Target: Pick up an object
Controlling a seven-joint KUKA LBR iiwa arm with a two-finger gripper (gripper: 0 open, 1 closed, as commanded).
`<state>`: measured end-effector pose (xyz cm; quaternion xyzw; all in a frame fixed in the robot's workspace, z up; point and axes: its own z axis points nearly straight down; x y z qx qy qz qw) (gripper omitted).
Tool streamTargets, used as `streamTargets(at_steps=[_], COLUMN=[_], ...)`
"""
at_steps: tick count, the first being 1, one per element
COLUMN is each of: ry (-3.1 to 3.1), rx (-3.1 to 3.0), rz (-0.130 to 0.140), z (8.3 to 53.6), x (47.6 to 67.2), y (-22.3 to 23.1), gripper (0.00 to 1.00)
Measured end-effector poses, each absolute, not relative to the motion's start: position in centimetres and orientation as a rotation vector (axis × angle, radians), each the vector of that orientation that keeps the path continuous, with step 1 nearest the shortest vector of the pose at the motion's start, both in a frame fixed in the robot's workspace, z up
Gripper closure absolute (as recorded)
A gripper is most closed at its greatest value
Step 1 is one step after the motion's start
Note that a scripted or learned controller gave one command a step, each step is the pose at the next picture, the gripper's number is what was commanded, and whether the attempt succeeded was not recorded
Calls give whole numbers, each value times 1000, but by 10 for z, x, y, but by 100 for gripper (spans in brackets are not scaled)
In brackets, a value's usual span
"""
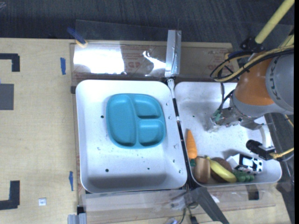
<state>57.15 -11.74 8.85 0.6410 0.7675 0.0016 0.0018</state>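
Wooden bench with two shallow white bins side by side, arm reaching in from the right edge of the frame

The left bin holds a blue divided plate at its centre; the right bin has a carrot against its left wall and, along the lower edge, a brown piece, a banana and a black-and-white item. The gripper hangs over the bin's upper middle, apart from these objects; whether it is spread or closed cannot be told
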Motion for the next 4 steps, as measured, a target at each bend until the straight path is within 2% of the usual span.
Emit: streamTargets(at_steps=[1, 2, 3, 4], ry=[2301, 2552, 2193, 2316], rx=[2124, 1822, 2251, 2118], rz=[17, 2, 4, 6], z=[192, 88, 89, 88], x=[656, 622, 596, 524], y=[-61, -167, -117, -119], gripper=[100, 100, 100, 100])
